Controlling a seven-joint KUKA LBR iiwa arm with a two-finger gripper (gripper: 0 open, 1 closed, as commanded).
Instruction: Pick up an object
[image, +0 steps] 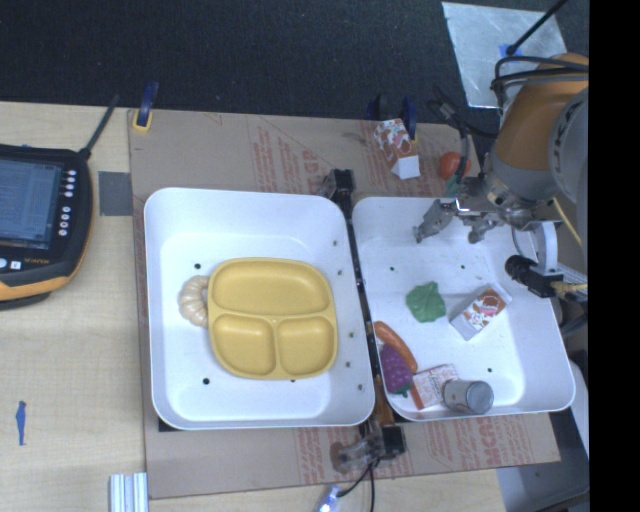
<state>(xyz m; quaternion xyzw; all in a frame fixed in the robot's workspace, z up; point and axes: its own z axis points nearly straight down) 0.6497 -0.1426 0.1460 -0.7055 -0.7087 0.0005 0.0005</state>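
Two bins: left holds yellow tray; right, green toy.

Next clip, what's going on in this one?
A grey and orange arm reaches in from the right, and its gripper hangs open over the far end of the right bin, holding nothing. In that bin lie a green lump, a small carton, a can and a purple and orange toy. The left bin holds a yellow divided plate.
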